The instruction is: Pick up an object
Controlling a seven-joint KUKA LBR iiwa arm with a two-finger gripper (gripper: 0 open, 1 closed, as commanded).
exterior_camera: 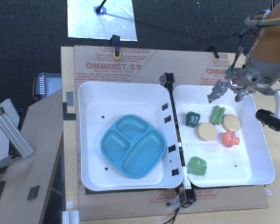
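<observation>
"CHEMCAST GP" on brown sheet (130, 62)

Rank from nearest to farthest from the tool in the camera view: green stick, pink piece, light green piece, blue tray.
From the tool:
1. Green stick, just below the tool in the right bin.
2. Pink piece, further down the same bin, toward its right side.
3. Light green piece, near that bin's lower left corner.
4. Blue tray, in the left bin.
</observation>
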